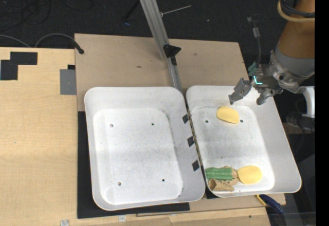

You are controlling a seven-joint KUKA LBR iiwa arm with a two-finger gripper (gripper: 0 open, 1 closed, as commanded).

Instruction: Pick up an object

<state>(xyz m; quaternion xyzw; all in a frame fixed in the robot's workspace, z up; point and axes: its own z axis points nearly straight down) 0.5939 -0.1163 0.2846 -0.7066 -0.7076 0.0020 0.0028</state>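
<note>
Fingers [239,91] spread apart, nothing between them, hanging over the far edge of the right bin [288,148]. Grey tips angled downward and outward, one toward the bin's middle, the other toward its right wall. Mounted on a grey wrist under the orange-banded arm [297,35], which enters from the right side.

Just below and slightly left of the fingers: a pale yellow rounded object [227,115], lying flat on the bin floor near the far end, clear of the tips, not touched by them. At the near end of the same bin: a green ridged object [219,173] lying sideways, a tan crumpled piece [223,185] tucked just beneath it and touching it, and a second yellow rounded object [250,174] right beside both, against the green one's right end.

Left bin [97,117] alongside, sharing a border with the right bin, joined by small black clips. Both bins set on the table [118,60], with a slanted metal rail [154,19] rising from the far side between them.
</note>
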